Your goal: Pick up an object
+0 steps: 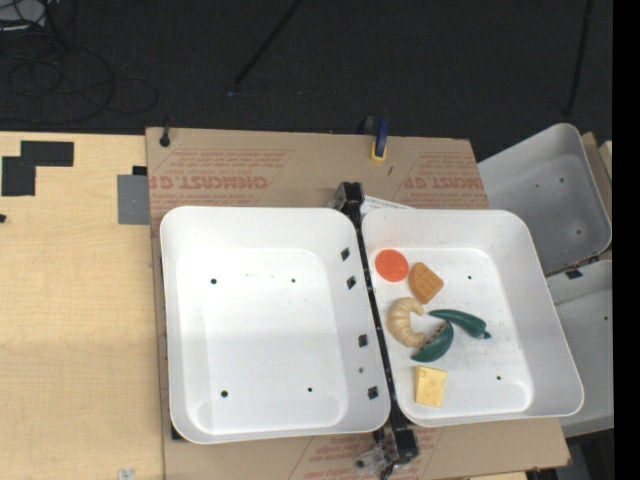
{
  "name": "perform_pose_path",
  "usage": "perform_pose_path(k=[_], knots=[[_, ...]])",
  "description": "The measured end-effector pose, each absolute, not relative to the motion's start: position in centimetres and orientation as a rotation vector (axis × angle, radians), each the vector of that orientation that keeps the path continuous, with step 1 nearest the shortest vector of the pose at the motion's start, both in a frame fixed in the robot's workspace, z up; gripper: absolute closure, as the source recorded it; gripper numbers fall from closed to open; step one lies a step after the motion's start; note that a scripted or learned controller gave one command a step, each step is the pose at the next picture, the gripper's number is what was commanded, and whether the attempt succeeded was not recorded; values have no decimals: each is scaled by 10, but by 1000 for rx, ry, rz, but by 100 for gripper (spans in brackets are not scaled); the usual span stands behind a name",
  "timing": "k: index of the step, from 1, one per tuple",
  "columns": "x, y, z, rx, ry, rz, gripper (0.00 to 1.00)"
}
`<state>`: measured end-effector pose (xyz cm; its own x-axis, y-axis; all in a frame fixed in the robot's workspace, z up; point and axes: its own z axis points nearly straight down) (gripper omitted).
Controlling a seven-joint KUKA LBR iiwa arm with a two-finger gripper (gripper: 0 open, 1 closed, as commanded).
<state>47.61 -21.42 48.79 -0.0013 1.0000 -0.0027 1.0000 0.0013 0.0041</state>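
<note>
The right bin (pixel 540 268) holds an orange disc (pixel 391 264), tan wedge (pixel 426 282), croissant (pixel 404 321), green peppers (pixel 448 332) and yellow block (pixel 431 387); left bin (pixel 180 258) beside it.

My view is evenly and fairly brightly lit from overhead, and the two white bins (pixel 260 328) come close to washing out, their floors showing a soft sheen without hard glare. Shadows are faint and short, pooling only along the inner walls of the bins and under the small items in the right bin (pixel 520 268). The dark floor (pixel 300 38) beyond the bench (pixel 70 318) falls into near black with little detail. Focus is moderate throughout, edges slightly soft and grainy.
</note>
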Motion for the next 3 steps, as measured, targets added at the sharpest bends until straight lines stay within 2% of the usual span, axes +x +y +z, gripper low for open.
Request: perform_pose_path(k=[1, 3], knots=[[477, -147, 541, 2211, 2228, 4, 100], [476, -21, 537, 2216, 2233, -4, 100]])
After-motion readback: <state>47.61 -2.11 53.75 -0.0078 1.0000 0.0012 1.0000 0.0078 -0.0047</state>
